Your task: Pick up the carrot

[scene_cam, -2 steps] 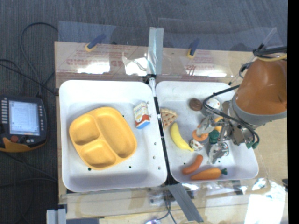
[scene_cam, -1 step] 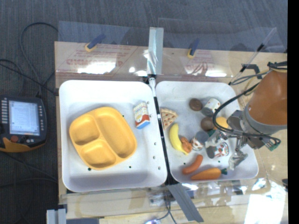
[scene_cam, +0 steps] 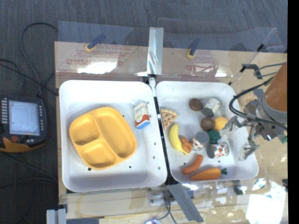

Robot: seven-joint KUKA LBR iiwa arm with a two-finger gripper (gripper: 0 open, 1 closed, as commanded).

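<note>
The carrot (scene_cam: 205, 174), orange with a small green top at its right end, lies flat along the front wall of the right bin (scene_cam: 177, 90). My gripper (scene_cam: 240, 137) hovers over that bin's right side, up and to the right of the carrot and apart from it. Its two fingers (scene_cam: 247, 150) are spread, with nothing between them. The arm's orange band (scene_cam: 280, 90) is at the right edge.
Just above the carrot lie a red sausage (scene_cam: 192, 164), a banana (scene_cam: 174, 137), small cans (scene_cam: 219, 149), a lemon (scene_cam: 220, 123), brown balls (scene_cam: 207, 123) and a pizza slice (scene_cam: 167, 117). The left bin (scene_cam: 70, 90) holds a yellow divided plate (scene_cam: 103, 136) and a small carton (scene_cam: 141, 114).
</note>
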